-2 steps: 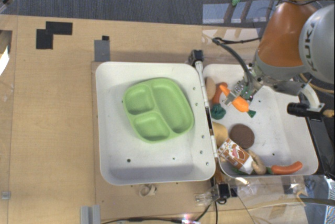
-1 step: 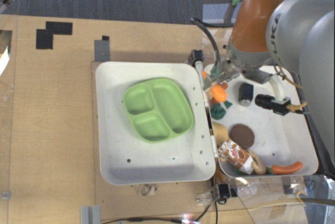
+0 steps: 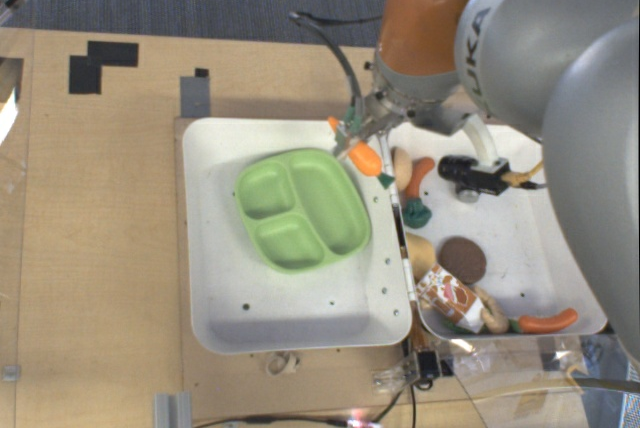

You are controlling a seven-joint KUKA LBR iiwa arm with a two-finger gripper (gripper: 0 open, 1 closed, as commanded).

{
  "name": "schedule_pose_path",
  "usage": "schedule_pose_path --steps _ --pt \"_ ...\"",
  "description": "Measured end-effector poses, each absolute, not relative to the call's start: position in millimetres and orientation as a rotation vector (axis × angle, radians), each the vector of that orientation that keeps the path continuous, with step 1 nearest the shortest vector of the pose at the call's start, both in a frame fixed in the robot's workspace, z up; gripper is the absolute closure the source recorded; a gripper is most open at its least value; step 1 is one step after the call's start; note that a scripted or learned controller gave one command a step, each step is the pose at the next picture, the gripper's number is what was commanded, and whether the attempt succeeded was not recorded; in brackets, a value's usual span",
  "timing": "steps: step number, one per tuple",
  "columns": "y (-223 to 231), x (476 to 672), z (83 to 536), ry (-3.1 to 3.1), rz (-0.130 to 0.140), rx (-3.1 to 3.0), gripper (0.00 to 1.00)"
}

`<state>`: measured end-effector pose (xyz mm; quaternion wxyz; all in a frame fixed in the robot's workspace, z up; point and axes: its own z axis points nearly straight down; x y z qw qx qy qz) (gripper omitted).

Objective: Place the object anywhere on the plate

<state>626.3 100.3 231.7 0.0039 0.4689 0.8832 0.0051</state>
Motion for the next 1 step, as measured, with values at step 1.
schedule_pose_path --steps 1 --pt "95.6 626.2 230.2 2.764 0.008 1.478 0.00"
